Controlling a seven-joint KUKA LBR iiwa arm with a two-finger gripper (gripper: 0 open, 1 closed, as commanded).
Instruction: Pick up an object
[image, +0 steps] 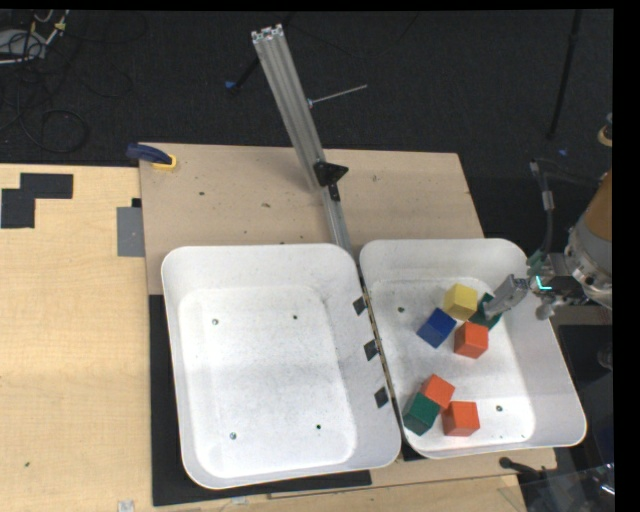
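Observation:
Several small blocks lie in the right bin (520, 262). A yellow block (462, 299), a blue block (436, 327) and an orange-red block (471, 340) cluster in its upper middle. A dark green block (488, 312) sits just right of the yellow one. Lower down are an orange block (437, 390), a green block (421, 412) and another orange block (461, 417). My gripper (503, 298) reaches in over the bin's right rim, low and slanted, its tip right at the dark green block. Whether it touches that block is unclear.
The left bin (190, 270) lies beside the right one, with black clips (370, 348) along the shared rim. A slanted aluminium bar (295, 110) rises behind the bins. The arm's wrist (585, 275) hangs over the right bin's outer edge.

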